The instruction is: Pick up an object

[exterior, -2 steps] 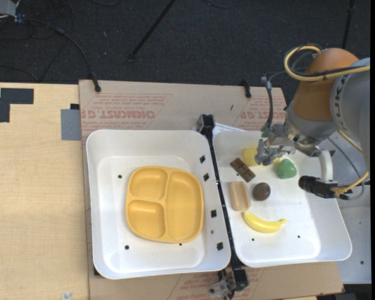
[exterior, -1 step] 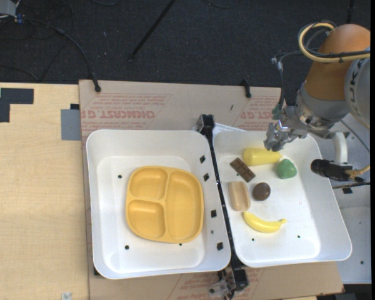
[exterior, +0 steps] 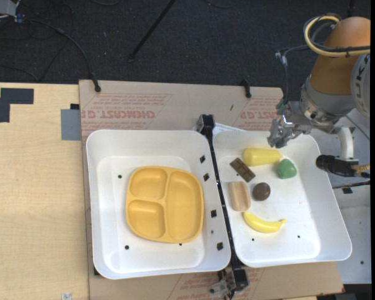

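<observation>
Candidate objects grouped in the right bin (exterior: 328, 230), with the gripper (exterior: 280, 136) poised at its far rim.

A yellow cylinder (exterior: 260, 156) lies nearest below the gripper, touching a green ball (exterior: 287, 169); nothing is held. A descent could be deflected off the rounded cylinder, or the ball could be nudged away, since the two are crowded together.

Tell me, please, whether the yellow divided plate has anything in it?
Empty: all compartments of the yellow divided plate show bare yellow.
</observation>
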### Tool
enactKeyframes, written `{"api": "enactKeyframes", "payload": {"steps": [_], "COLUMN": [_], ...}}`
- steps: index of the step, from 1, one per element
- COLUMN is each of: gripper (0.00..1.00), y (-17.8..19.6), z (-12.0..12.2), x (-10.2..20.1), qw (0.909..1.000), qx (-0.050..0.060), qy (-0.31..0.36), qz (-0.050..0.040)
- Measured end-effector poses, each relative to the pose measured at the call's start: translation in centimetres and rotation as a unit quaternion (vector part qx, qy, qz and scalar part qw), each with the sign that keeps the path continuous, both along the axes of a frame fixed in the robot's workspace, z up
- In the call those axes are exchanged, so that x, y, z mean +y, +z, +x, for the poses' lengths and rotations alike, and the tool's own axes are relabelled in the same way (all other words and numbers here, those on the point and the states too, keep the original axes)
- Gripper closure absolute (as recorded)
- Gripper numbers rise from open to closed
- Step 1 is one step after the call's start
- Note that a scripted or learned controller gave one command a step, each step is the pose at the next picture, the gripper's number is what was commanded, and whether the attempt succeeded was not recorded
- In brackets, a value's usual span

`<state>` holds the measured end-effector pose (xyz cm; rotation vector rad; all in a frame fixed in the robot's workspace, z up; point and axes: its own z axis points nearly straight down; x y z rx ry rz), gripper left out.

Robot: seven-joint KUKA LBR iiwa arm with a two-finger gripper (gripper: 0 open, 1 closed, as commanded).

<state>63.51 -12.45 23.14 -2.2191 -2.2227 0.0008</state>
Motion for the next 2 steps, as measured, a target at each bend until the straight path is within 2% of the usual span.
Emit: {"api": "enactKeyframes", "payload": {"steps": [2], "gripper": [1.0], "y": [-1.8], "z": [-3.3], "x": [10.3], "qw": [1.0], "qx": [0.003], "qy": [0.001], "qz": [0.0004]}}
